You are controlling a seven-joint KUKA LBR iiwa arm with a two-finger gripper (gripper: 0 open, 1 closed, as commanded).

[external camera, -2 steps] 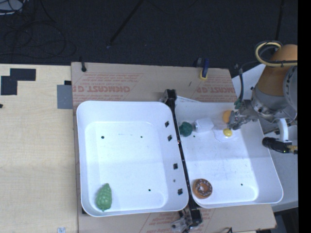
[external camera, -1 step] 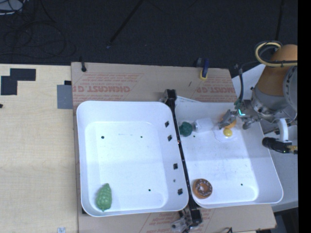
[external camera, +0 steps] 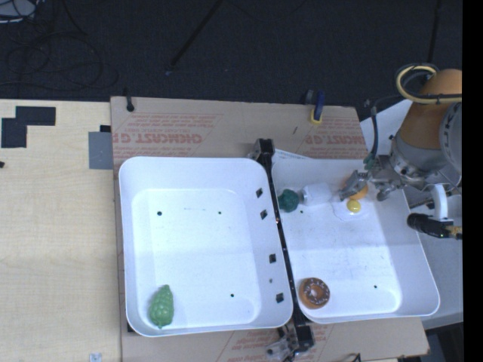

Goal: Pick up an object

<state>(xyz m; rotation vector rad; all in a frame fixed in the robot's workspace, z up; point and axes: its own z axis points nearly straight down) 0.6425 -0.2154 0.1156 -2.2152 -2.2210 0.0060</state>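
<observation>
Farthest left, at nine o'clock, lies the pale wooden bench top [external camera: 53, 225] with dark square marks near its upper edge. Next comes the left bin [external camera: 136, 173], a shallow white tray whose floor carries a few small dark dots; a lumpy green object [external camera: 161, 306] rests in its near left corner, at about seven o'clock in that bin, close to the wall. A black divider [external camera: 275, 232] runs between the two bins, which sit on a sheet of brown cardboard [external camera: 204, 130] printed with red letters. Just past the divider, in the right bin [external camera: 407, 296], a small dark green ball [external camera: 288, 199] lies at about ten o'clock, near the far wall. A round brown ring shaped like a doughnut [external camera: 314, 292] sits at about seven o'clock in that bin, near the front wall. A small yellow object [external camera: 353, 207] lies at about one o'clock in the bin. The gripper [external camera: 362, 184] hangs just above and touching that yellow piece in the picture; whether its fingers are spread or closed I cannot tell. At three o'clock the grey arm [external camera: 434, 145] reaches in, topped by its orange band [external camera: 434, 100].
</observation>
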